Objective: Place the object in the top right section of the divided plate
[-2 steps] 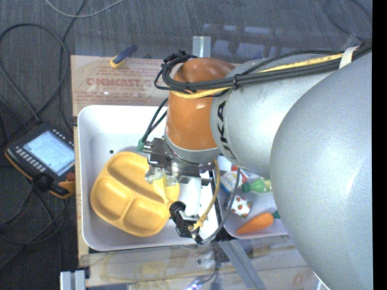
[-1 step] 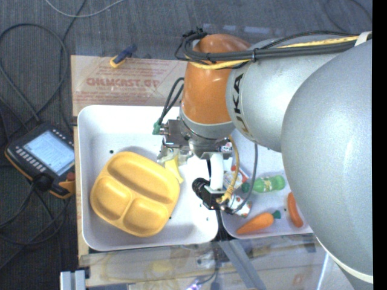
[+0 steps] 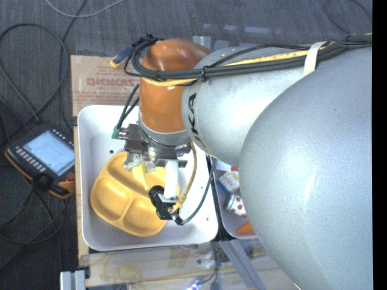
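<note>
1. The tool (image 3: 158, 169) hangs over the left bin, directly above the upper right part of the yellow divided plate (image 3: 124, 201). Its tip is hidden by its own body and cabling, so I cannot tell whether it is apart, together, or clamped on anything.
2. No object can be made out at the tool; whether one lies in the plate's section beneath it is hidden.
3. A black fitting (image 3: 159, 202) with a yellow cable sits at the tool's 6 o'clock, over the plate's right edge.
4. The plate lies in the left white bin (image 3: 91, 138), toward its 6 o'clock end, with three rounded sections visible.
5. The orange band (image 3: 163, 89) of the arm rises at the tool's 12 o'clock; the grey arm (image 3: 302, 150) spreads to 3 o'clock and covers most of the right bin (image 3: 225, 225).
6. In the visible strip of the right bin, at the tool's 4 o'clock, lie a few small coloured items (image 3: 233, 192), too hidden to identify.
7. A handheld pendant (image 3: 42, 156) with a lit screen lies on the floor at 9 o'clock, beyond the counter.
</note>
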